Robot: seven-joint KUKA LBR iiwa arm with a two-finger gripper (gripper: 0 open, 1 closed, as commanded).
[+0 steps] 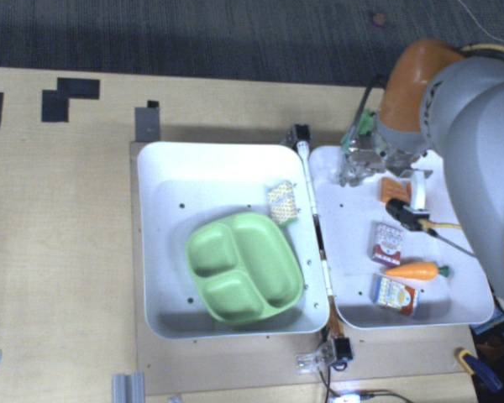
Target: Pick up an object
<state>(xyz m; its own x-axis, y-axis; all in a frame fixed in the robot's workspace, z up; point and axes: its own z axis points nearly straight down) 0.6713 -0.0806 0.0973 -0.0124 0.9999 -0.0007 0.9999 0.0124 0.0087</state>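
While the grey arm (pixel 475 133), with its orange band (pixel 416 78) showing above the wrist, is reaching in from the right, the gripper (pixel 353 173) is hanging low over the far left corner of the right bin (pixel 353 254), close to the wall that it shares with the left bin (pixel 176 183). Whether the gripper is open or closed cannot be told from this angle, and nothing is showing in its grasp. The things to pick are all lying loose. A small orange piece (pixel 394 189) is sitting just beside the gripper, toward the arm. Nearer the front, a reddish packet (pixel 388 243) is lying flat in the middle of the right bin, a toy carrot (pixel 412 270) is lying crosswise just in front of it, and a small printed carton (pixel 395 294) is resting close to the front wall, just beside the carrot. In the left bin, a green divided plate (pixel 245 265) is lying toward the front right, turned at an angle, and a small patterned packet (pixel 282 201) is sitting at the plate's far edge, near the shared wall.
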